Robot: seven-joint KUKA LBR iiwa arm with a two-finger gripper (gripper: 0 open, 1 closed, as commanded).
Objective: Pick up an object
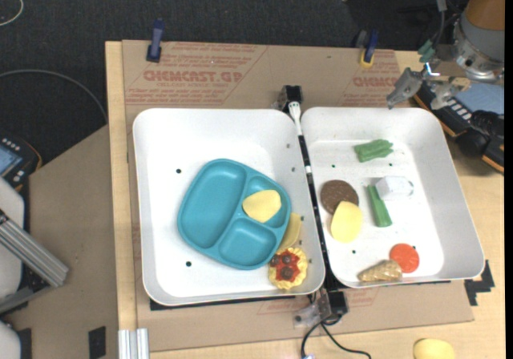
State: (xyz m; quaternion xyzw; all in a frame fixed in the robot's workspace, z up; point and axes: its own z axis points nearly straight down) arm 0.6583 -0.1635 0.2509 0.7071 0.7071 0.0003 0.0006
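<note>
Tool (417,83) was seen hovering past the right bin's (449,149) far rim, at its 12 o'clock edge; finger state could not be told. Nearest pickable thing, a green block (373,151), lay toward 7 o'clock from it, long axis running 3-to-9.

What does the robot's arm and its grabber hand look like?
The arm is grey with an orange band above the wrist, ending in a silvery ring. The gripper is small, grey metal, with little teal bits and dark cables running along it.
</note>
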